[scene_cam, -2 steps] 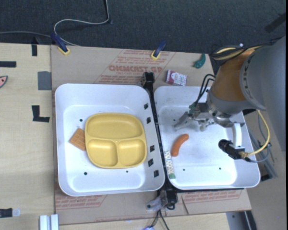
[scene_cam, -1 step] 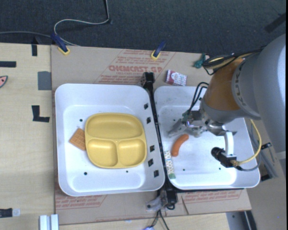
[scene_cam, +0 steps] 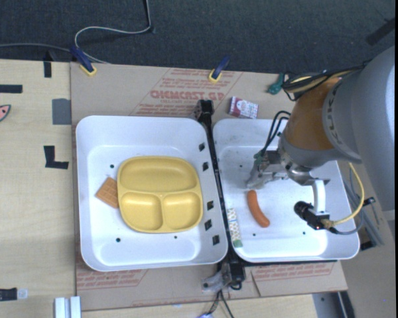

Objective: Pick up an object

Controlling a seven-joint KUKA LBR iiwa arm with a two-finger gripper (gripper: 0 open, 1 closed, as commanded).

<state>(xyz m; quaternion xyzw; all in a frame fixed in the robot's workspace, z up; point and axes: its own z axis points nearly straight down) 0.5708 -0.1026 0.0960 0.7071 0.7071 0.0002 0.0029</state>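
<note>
Bench: two shallow white bins are seen side by side on brown cardboard (scene_cam: pixel 179 95) with red print; pale wood is seen to the left of the cardboard
Left bin (scene_cam: pixel 96 244): a yellow plate (scene_cam: pixel 160 193) with three parts is laid in the middle; a small tan cracker (scene_cam: pixel 107 192) is tucked against the plate's left side, partly under its edge
Right bin (scene_cam: pixel 331 247): a little orange-red sausage (scene_cam: pixel 257 209) is laid flat near the middle, tilted a bit; a small strip with printed marks (scene_cam: pixel 233 229) is laid by the bin's left wall, near the sausage but not touching it
Arm (scene_cam: pixel 358 105): it is seen coming in from the right, big and grey, with an orange band (scene_cam: pixel 310 121) above the wrist; it is hung over the right bin
Gripper (scene_cam: pixel 260 176): it is placed low in the right bin, just above the top end of the sausage; nothing is seen between the fingers; whether the fingers are open or closed cannot be told from here
Thing to pick: the sausage is seen on the bin floor, not lifted
Above the bins: a small red and white packet (scene_cam: pixel 242 107) is laid on the cardboard just past the right bin's top edge; two yellow clips (scene_cam: pixel 219 71) are fixed at the cardboard's far edge, and a green clip (scene_cam: pixel 276 85) is seen near the arm
Cable: a thin grey wire (scene_cam: pixel 113 30) is looped over the dark floor at the top
</note>
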